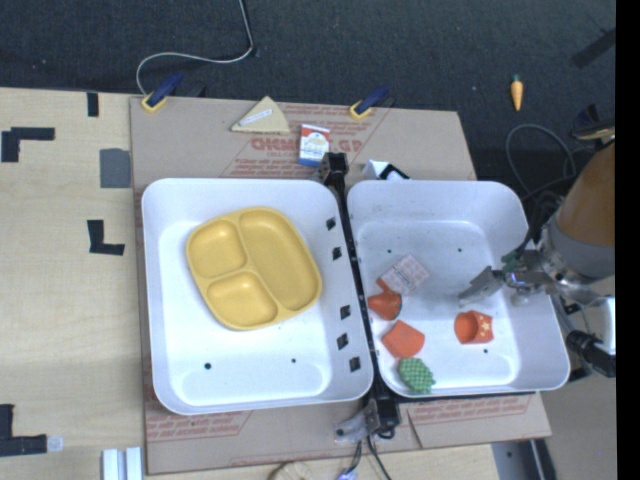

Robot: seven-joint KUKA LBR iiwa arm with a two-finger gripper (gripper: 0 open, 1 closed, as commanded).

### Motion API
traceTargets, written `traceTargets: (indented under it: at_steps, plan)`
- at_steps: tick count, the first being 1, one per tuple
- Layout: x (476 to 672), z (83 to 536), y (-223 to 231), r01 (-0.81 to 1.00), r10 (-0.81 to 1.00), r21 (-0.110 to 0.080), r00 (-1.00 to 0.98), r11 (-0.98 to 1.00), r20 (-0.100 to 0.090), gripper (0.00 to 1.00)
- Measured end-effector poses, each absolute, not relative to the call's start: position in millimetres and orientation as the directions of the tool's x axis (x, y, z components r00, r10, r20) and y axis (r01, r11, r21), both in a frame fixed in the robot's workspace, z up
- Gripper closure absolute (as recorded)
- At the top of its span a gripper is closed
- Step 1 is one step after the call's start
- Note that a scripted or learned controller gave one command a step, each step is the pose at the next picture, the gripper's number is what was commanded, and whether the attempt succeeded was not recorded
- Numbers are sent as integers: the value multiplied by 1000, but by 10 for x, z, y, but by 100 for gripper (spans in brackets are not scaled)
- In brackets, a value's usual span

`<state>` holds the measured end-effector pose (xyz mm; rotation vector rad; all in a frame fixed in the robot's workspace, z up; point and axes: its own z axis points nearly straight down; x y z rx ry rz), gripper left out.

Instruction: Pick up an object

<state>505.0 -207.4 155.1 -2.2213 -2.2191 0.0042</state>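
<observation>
Hovering over right white plastic bin (500, 203), grey two-finger gripper (485, 285) spread, gripping nothing. Small orange-red rounded toy (474, 326) just below-left: probably light, smooth, slippery; pinch across middle.

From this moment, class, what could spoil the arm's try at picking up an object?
The two-finger gripper sits over bare floor of the right white bin, so closing there may catch nothing. The small orange-red block lies close below; a descent could knock it aside, or clip the bin wall near the wrist.
</observation>
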Motion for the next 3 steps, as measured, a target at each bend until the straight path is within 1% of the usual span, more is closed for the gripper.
traceTargets:
  at_steps: [1, 2, 3]
  plan:
    - [4875, 959, -1855, 1000, 1000, 15, 2, -2, -11, 0]
    - [4881, 1056, -1859, 1000, 1000, 16, 3, -2, -12, 100]
    - [4879, 1054, -1857, 1000, 1000, 16, 2, -2, -11, 0]
